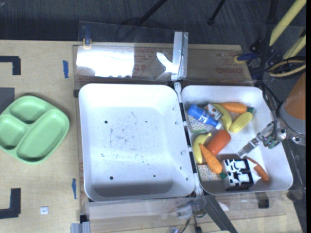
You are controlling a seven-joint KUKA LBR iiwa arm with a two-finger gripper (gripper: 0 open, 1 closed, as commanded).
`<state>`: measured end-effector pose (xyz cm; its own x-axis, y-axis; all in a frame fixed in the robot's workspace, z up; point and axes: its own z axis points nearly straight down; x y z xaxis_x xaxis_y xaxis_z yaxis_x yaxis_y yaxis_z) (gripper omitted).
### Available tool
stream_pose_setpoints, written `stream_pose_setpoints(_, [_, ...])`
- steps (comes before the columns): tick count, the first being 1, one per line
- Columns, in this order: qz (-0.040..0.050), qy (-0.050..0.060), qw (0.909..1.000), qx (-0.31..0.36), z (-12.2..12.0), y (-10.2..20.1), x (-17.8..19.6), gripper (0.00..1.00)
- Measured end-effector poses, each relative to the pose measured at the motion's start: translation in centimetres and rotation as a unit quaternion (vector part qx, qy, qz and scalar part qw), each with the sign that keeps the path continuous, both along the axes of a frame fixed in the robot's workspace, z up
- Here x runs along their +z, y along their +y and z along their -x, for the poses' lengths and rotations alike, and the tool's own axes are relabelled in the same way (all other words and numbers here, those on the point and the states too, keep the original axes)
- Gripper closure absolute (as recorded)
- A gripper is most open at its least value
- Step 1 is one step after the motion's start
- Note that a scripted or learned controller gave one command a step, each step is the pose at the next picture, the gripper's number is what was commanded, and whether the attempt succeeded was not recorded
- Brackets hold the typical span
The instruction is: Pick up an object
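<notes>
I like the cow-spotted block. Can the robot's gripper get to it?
Probably yes. The gripper hangs in the right white bin, just above the black-and-white spotted block. The block's top looks uncovered, though a small orange carrot lies against its right side.

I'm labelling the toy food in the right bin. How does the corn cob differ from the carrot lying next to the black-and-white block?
The corn cob is pale yellow with a green tip; the carrot is orange. The corn cob lies in the bin's upper half, beside the banana; the carrot lies lower, near the middle wall. The corn cob looks stubbier, the carrot more tapered. Both lie flat, at a slant, in the right bin.
</notes>
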<state>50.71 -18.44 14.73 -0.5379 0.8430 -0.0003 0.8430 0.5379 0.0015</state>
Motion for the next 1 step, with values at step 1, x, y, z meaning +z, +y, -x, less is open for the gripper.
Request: stream_pose_setpoints(1, [0.001, -0.002, 0.9893, 0.146, -6.05, 4.38, 1.87, 0.0])
